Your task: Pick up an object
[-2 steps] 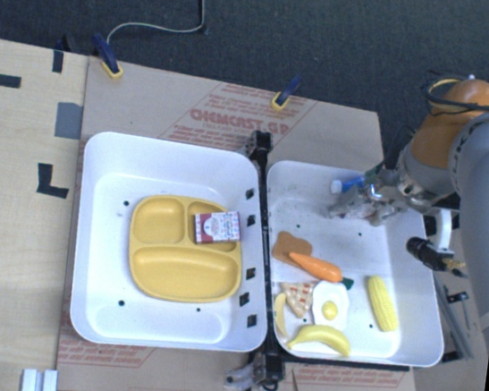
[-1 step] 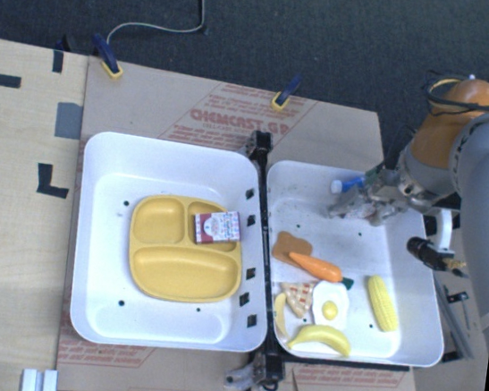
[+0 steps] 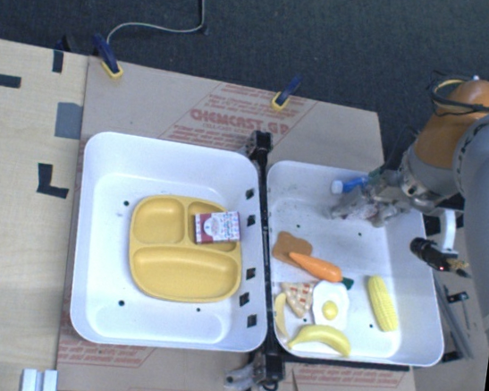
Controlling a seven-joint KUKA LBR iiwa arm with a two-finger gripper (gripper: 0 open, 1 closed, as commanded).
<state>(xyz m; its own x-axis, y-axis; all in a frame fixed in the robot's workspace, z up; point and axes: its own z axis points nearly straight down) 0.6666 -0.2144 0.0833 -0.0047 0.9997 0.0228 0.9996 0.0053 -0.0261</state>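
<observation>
My gripper hovers low over the far end of the right bin, near a small blue thing I can't identify. Whether it is gripping anything I cannot tell. The likely targets lie nearer me in that bin: carrot, corn, banana, egg. In the left bin, a yellow tray carries a small carton.
</observation>
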